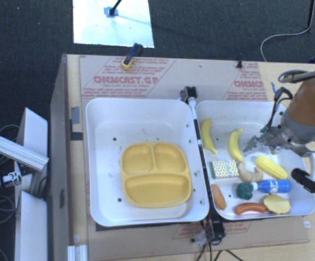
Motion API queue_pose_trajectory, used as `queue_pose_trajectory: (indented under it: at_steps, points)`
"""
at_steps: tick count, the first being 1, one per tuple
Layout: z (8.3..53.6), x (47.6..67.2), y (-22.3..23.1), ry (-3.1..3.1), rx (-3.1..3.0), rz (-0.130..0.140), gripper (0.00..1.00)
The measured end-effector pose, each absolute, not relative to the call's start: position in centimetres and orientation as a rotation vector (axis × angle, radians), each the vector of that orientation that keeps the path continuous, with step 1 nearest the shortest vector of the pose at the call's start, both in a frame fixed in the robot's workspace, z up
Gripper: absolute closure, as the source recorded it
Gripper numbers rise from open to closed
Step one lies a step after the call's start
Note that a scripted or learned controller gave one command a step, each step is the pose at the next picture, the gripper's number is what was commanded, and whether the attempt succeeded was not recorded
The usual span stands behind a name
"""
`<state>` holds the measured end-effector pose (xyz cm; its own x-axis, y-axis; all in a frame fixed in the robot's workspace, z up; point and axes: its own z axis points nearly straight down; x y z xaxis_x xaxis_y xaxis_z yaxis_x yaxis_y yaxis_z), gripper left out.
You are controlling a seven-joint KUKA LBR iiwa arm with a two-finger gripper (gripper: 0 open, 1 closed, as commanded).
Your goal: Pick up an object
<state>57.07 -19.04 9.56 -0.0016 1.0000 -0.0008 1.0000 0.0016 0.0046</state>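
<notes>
Corn cob [271,167] just below-left of jaws, apart, in right bin [255,112].

Your table [146,75], covered in printed protective sheet, carries two white bins touching side by side: the left bin [100,145] and the right bin [304,200].

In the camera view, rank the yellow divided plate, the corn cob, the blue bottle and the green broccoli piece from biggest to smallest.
1. yellow divided plate, by far
2. corn cob and blue bottle: look about alike, not ranked
3. green broccoli piece
</notes>
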Motion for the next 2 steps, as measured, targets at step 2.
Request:
queue_pose_trajectory:
  at_steps: [2]
  points:
    - [8.5, 59.6, -13.7, 2.224, 2.216, 0.003, 0.00]
